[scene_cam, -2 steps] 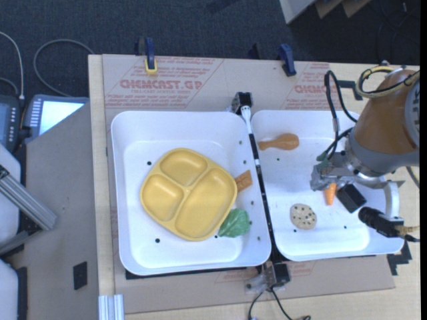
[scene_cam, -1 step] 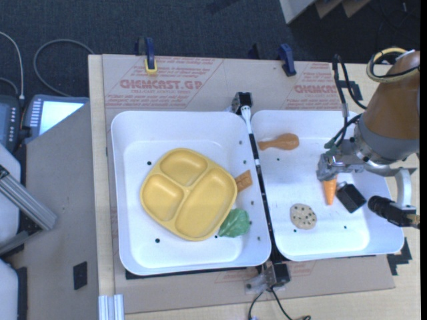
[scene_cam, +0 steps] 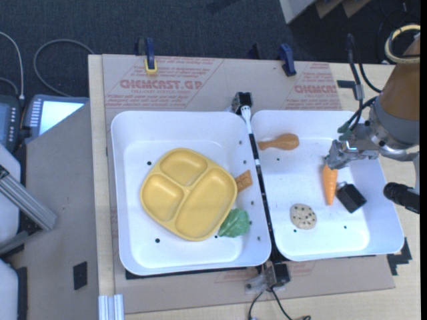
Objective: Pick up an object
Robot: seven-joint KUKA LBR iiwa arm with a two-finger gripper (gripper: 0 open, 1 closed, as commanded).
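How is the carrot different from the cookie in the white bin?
The carrot is orange, long and pointed, while the cookie is tan, round and flat with dark spots. The carrot lies right under the tool, with its top end at the tool; the cookie lies apart from it, nearer the bin's front edge. Both lie in the right bin.

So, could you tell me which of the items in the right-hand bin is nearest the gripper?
The orange carrot: its upper end lies right beneath the gripper. The black block, the cookie and the brown drumstick all lie further off.
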